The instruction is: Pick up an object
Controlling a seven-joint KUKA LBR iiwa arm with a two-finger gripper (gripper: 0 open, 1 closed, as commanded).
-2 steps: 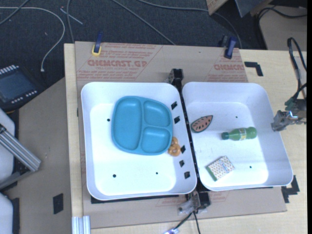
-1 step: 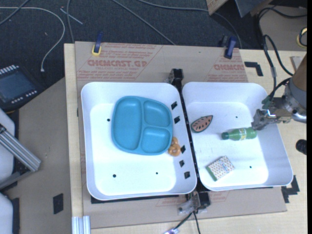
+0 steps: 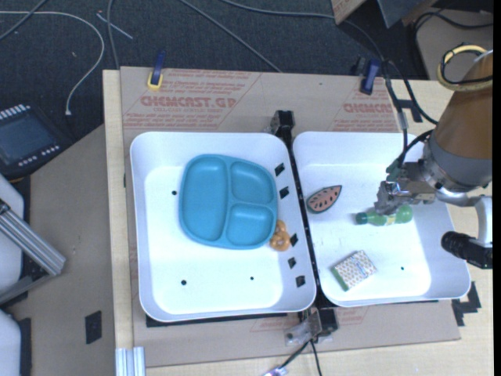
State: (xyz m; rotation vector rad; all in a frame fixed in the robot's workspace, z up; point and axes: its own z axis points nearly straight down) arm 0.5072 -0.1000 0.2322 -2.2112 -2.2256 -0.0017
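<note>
A cardboard-topped table [image 3: 235, 92] carries two shallow white bins side by side above dark carpet strewn with cables. The left bin [image 3: 156, 280] holds a blue three-compartment plastic plate [image 3: 228, 200], with a small orange-brown lump [image 3: 279, 239] touching its right edge by the divider; bare floor lies below the plate. In the right bin [image 3: 438, 284], a brown leaf-shaped piece [image 3: 323, 199] lies near the divider and a patterned rectangular packet [image 3: 354, 269] near the front wall. The claw [image 3: 389, 202] sits directly over a green elongated toy [image 3: 383, 218] mid-bin; whether it grips cannot be told.
</note>
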